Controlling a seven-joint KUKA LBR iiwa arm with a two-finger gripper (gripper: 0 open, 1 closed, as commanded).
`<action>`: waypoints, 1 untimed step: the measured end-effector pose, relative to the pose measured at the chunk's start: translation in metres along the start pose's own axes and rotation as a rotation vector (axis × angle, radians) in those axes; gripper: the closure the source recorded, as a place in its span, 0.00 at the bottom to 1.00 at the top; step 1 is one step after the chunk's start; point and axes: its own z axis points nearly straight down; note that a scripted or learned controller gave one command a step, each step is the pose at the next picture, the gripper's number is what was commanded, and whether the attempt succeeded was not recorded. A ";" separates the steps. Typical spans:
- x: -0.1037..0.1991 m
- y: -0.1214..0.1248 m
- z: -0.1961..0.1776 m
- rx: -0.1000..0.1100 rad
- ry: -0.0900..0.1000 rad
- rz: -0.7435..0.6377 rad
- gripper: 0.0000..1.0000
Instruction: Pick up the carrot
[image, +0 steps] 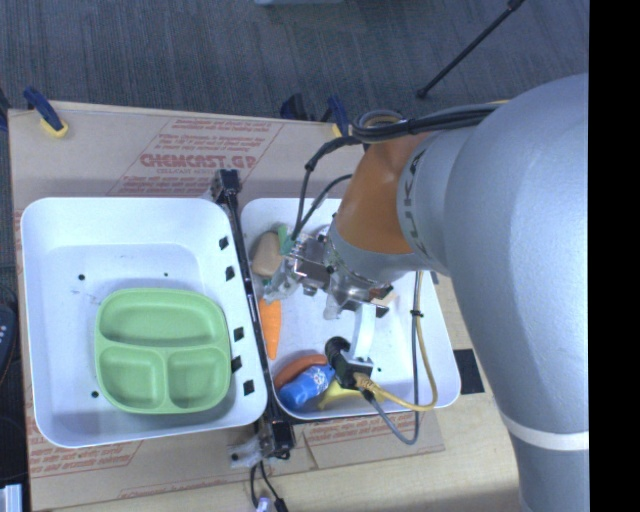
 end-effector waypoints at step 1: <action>-0.001 0.000 0.000 0.001 -0.001 0.001 0.00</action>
